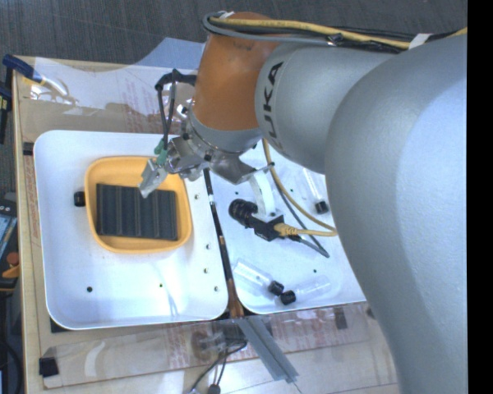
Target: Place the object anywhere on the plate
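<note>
A yellow plate with rounded corners lies in the left bin. A dark grey ribbed rectangular object rests flat on the plate, covering most of its middle. My gripper hangs over the plate's far right part, just above the ribbed object's far right corner. Nothing shows in its grasp.
A small black piece lies in the left bin just left of the plate. The right bin holds a clear plastic item with small black caps near its front. The big grey arm covers most of that bin.
</note>
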Action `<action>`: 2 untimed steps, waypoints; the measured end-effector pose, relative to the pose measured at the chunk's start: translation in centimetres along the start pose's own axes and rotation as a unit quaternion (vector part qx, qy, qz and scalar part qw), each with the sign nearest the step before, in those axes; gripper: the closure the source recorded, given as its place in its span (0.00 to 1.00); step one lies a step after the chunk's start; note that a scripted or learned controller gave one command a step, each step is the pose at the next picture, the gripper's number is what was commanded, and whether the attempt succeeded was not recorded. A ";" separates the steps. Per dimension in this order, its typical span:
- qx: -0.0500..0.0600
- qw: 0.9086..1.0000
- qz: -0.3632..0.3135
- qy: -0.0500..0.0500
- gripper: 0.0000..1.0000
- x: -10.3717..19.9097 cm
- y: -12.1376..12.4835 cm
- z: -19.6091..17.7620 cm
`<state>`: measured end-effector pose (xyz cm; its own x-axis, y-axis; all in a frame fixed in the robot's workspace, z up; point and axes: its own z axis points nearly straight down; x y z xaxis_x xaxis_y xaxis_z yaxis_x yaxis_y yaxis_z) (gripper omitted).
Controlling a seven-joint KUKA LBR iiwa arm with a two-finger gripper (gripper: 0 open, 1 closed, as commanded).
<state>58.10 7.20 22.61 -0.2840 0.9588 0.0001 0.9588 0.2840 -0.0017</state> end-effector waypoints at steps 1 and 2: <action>0.001 1.000 -0.001 0.000 0.00 0.2 -0.1 0.0; 0.001 0.999 -0.040 0.000 0.00 -0.8 2.5 -2.8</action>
<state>60.70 7.11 25.38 -0.3603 0.9328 -0.0002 0.9328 0.3603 -0.0029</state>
